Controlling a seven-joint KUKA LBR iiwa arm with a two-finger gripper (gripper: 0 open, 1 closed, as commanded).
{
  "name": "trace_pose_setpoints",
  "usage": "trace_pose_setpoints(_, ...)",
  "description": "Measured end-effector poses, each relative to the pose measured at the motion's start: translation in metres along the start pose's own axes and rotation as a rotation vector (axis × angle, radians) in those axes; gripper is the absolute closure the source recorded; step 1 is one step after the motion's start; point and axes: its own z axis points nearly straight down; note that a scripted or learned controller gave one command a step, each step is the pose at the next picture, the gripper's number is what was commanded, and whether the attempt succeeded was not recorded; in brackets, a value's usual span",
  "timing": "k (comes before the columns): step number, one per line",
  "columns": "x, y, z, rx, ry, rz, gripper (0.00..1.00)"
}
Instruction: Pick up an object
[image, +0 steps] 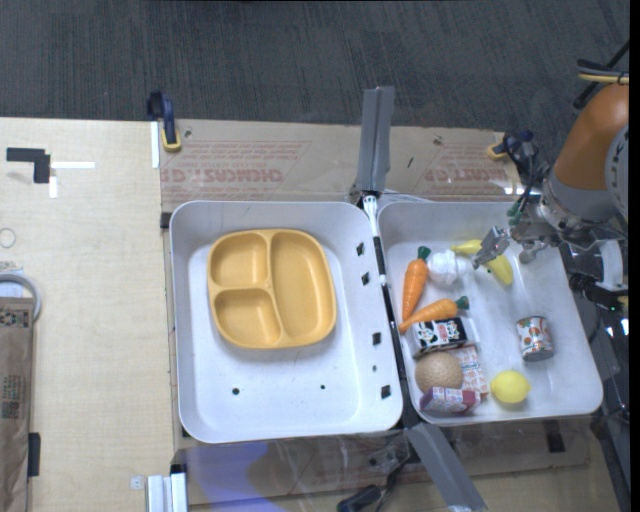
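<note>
Yellow banana (497, 262) lies right at the jaws (493, 249), right bin (560, 400).

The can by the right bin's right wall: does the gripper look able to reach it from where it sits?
Probably yes. The can stands alone on bare bin floor, apart from the lemon, and the gripper sits over the banana just up-bin.

There are 2 white bins (190, 330), 1 yellow plate (270, 288), 2 carrots (414, 287), 1 lemon (511, 387), 1 can (536, 338) and 1 banana (497, 264).
</note>
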Motion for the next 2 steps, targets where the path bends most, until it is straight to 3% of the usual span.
trace_pose_setpoints(1,0.003,0.013,-0.048,-0.034,-0.023,0.03,0.0)
trace_pose_setpoints(2,0.02,-0.028,0.008,-0.03,-0.021,-0.015,0.0)
